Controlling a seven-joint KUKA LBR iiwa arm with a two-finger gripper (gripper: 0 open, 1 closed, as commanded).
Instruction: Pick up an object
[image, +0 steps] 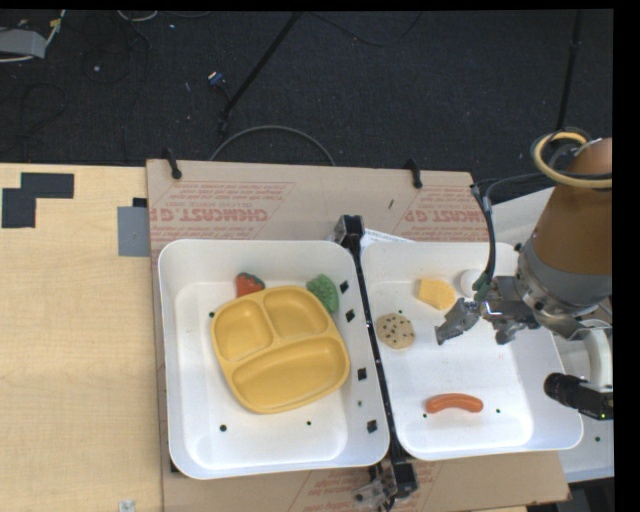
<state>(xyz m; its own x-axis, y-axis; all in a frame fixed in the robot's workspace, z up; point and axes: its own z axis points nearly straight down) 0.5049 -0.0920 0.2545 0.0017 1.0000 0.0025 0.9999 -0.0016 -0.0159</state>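
Lying cheese (436, 293) beside tool (478, 322)

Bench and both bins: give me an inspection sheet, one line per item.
Surface: wooden bench with cardboard under two white bins, left bin and right bin.
Job's things: yellow divided plate, red item and green item in the left bin; cookie, yellow piece and sausage in the right bin.
Clutter: nothing seen.
End effector: end effector over the right bin, holding nothing.
Cables: black cables on the dark floor behind.
Surroundings: dark floor.
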